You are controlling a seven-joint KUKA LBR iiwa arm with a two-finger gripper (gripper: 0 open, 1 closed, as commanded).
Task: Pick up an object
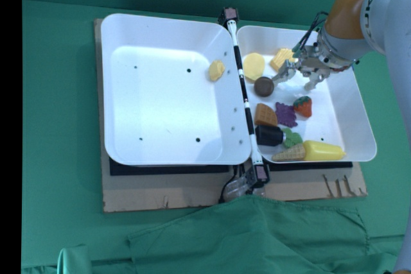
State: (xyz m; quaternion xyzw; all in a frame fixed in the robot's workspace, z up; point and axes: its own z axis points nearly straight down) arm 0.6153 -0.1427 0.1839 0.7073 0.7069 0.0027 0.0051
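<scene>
My gripper [297, 78] hangs over the back of the right bin [350, 109], open, with nothing between its fingers. Its left finger [281, 76] reaches close to a brown ball [264, 86]. A yellow-orange corn piece [281, 59] lies just behind the gripper, and a red strawberry [303, 106] just in front of it. A yellow round piece [253, 65], an orange waffle [266, 115] and purple grapes [286, 114] lie in the same bin. The left bin [160, 99] holds one small yellow piece [216, 70] near its right wall.
At the front of the right bin lie a black object [270, 135], a green broccoli [293, 137], an ice-cream cone [290, 153] and a long yellow piece [324, 151]. A black-and-white rail [244, 99] divides the bins. Green cloth [257, 234] covers the bench front.
</scene>
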